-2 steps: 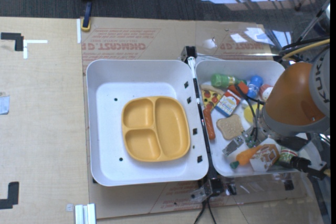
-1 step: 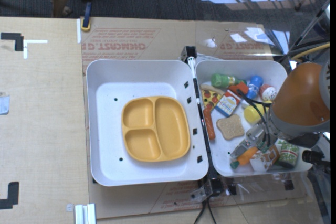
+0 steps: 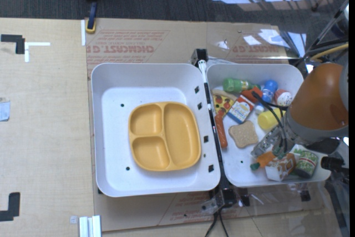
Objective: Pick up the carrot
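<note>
Small orange carrot (image 3: 262,159), green stub end, beside hand (image 3: 272,147)

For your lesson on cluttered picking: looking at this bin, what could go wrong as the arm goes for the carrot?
1. The carrot lies wedged among a white carton and a green packet, so the hand might catch those instead.
2. The arm hides part of the right bin, so a miss may go unnoticed.
</note>
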{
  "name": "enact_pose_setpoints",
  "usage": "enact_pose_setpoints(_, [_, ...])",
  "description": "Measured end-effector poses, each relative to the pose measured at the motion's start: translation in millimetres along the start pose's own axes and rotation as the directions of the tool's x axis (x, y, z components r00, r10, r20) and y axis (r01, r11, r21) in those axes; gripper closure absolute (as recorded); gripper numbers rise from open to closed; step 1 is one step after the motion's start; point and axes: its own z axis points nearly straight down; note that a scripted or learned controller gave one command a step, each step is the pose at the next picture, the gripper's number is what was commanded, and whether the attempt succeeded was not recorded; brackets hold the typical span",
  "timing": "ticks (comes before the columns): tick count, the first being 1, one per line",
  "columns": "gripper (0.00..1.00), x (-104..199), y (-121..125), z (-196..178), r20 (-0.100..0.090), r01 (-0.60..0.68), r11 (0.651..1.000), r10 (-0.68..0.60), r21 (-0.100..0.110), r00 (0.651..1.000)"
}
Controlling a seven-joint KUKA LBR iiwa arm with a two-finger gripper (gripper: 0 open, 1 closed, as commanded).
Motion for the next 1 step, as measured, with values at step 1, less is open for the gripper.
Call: enact_pose_setpoints(1, [1.00, 45.3, 41.2, -90.2, -0.001, -0.343, 0.939, 0.343, 0.005, 0.939])
